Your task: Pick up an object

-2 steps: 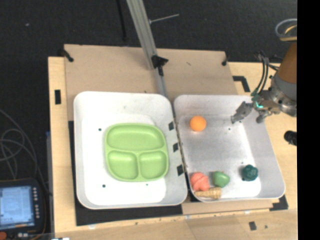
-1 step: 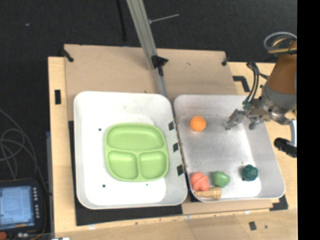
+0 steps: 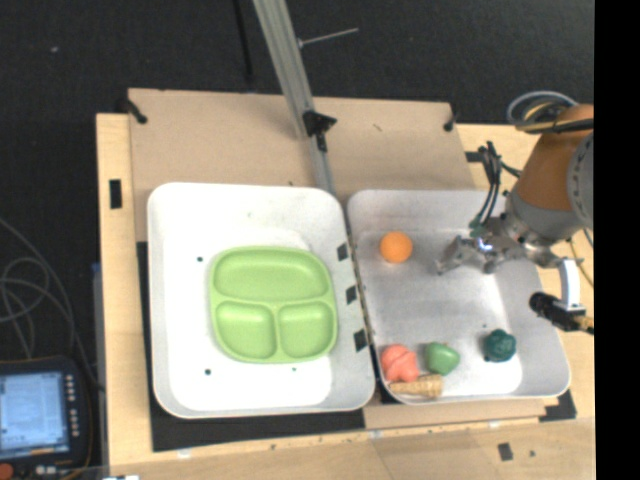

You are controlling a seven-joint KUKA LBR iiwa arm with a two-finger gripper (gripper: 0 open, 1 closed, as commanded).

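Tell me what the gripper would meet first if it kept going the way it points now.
The gripper points toward the view's left, and the orange ball lies first along that line. Height is unclear, so it might meet the right bin's floor sooner.

You see a matt, pale wood-like tabletop (image 3: 250, 118) carrying two white bins that look like smooth plastic. The left bin (image 3: 180, 228) holds a glossy light-green plastic tray (image 3: 272, 303). In the right bin (image 3: 420, 308), scuffed greyish beside that tray, the orange ball (image 3: 396, 247) looks smooth and matt, the dark-green lump (image 3: 499, 345) rougher. The tool (image 3: 468, 252) looks like dull grey metal.
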